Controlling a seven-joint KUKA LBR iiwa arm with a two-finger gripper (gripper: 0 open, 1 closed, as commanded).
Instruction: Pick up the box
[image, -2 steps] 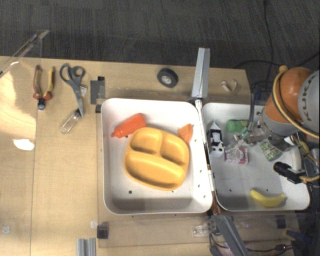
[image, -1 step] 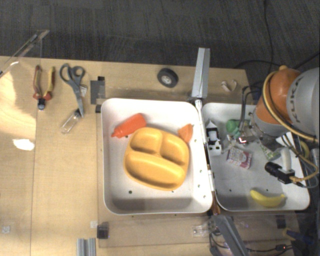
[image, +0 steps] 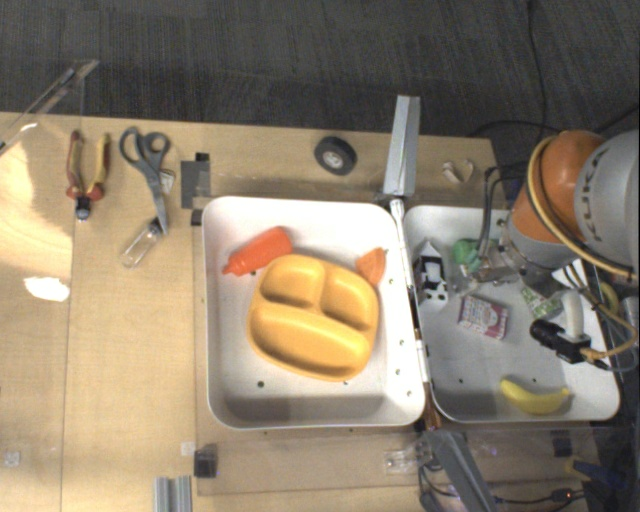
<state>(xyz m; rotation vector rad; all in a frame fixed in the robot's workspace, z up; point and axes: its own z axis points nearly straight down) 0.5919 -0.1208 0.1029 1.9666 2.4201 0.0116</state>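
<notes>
The box (image: 483, 317) lies flat in the right bin (image: 600, 405). My fingers (image: 492, 262) hang just above it; I cannot tell their opening.

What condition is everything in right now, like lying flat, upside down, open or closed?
Yellow divided plastic tray: upside down in the left white bin.
Orange plastic bottle: lying on its side beside the tray.
Small pink-and-white box: lying flat in the right white bin, not held.
Yellow banana: lying flat.
Grey-handled scissors: closed, on the bench.
</notes>
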